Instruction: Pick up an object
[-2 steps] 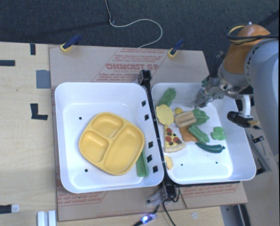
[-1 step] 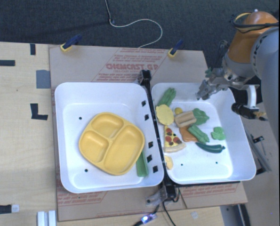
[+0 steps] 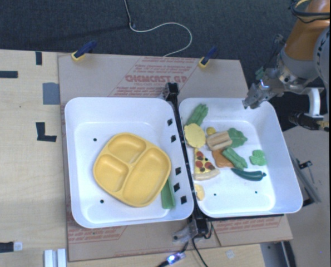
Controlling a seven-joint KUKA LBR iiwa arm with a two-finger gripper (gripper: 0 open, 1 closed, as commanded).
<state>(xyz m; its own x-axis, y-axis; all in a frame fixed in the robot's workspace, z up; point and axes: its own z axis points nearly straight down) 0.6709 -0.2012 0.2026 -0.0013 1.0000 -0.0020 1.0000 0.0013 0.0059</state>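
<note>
While the left bin [image 3: 76, 149] at frame centre-left carries a yellow divided plate [image 3: 132, 168] with a green strip [image 3: 167, 196] beside it, the right bin [image 3: 282, 166] holds clustered toy food [image 3: 221, 149]: pizza slice [image 3: 204, 166], green vegetables. Gripper [image 3: 253, 100] hovers over that bin's upper right corner; cannot tell how far open; nothing seen held.

A divided plate [image 3: 133, 169] lies in the left bin [image 3: 82, 121]; toy foods [image 3: 218, 149] cluster in the right bin [image 3: 282, 166], toward nine o'clock.
</note>
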